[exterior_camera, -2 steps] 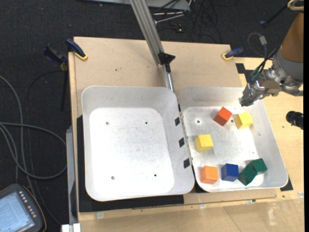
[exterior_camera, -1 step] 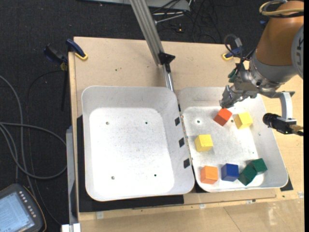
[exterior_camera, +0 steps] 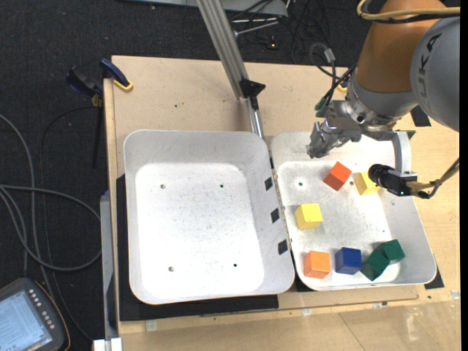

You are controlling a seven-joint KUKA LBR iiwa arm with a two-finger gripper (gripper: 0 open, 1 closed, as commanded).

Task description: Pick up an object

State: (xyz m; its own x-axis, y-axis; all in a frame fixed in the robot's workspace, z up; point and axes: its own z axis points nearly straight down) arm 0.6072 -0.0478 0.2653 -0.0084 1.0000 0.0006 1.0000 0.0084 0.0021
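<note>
Bench [exterior_camera: 183, 93]: right bin [exterior_camera: 417, 258] holds six blocks [exterior_camera: 308, 216]

Both bins are white, the left bin [exterior_camera: 196, 214] finely speckled with a few dark dots, and the right bin [exterior_camera: 409, 232] holds a red-orange cube [exterior_camera: 337, 175], a small yellow block [exterior_camera: 363, 183], a yellow cube [exterior_camera: 308, 216], an orange cube [exterior_camera: 316, 264], a blue cube [exterior_camera: 349, 260] and two dark green blocks [exterior_camera: 383, 258]. The counter [exterior_camera: 183, 97] is pale tan wood against a black floor [exterior_camera: 51, 42]. At the upper right of the frame the arm [exterior_camera: 409, 42] is grey with an orange band, above a dark grey pincer [exterior_camera: 320, 146].
</note>
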